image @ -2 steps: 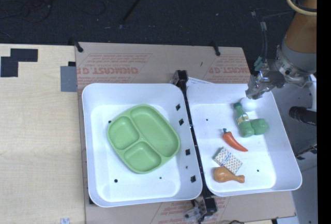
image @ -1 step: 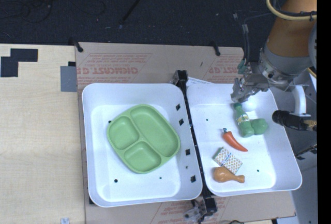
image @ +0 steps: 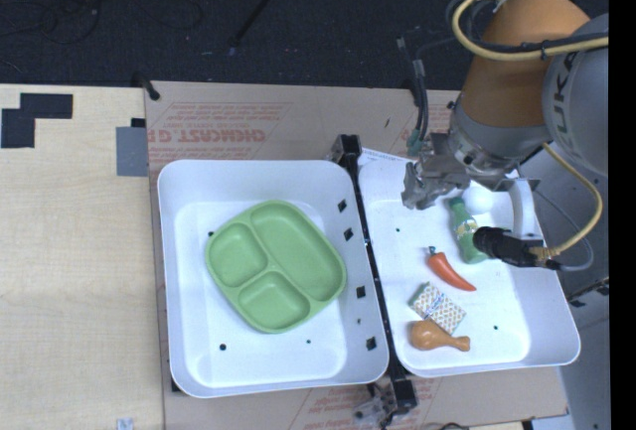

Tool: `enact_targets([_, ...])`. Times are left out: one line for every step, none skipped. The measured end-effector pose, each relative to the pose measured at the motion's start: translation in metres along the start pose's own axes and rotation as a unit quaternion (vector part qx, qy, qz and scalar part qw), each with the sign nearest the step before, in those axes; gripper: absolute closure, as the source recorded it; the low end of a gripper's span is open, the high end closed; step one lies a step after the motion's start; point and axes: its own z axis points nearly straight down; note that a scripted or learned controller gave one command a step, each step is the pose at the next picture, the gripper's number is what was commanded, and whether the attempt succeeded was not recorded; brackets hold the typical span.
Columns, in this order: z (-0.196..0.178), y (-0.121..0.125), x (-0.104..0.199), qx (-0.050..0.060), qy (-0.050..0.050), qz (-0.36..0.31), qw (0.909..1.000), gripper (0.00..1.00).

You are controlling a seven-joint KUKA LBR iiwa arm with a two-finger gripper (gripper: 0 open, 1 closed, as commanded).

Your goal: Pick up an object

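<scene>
Over the right bin's (image: 556, 344) far-left corner hangs the gripper (image: 425, 188), low, near the wall. The pickable objs lie toward the bin's middle and near edge: green bottle (image: 464, 229) just beside the gripper on the mid-right, red chili pepper (image: 450, 270) below it, checkered packet (image: 438, 308) and toy drumstick (image: 437, 337) near the near edge. Left bin (image: 189, 219) carries a green divided plate (image: 274, 264).

Risks (judging from layout): gripper sits close to the bin wall and divider, so a descent here could clip the rim or close on nothing; the bottle, lying on its side, prob rolls if nudged off-centre.

Tool state: can't tell, and nothing visibly held.
</scene>
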Motion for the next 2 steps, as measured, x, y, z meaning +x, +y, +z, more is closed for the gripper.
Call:
enact_targets([0.009,-0.012,0.06,0.0,0.0,0.0,1.0,1.0])
enact_targets([0.025,-0.03,0.11,0.001,-0.001,0.0,1.0,1.0])
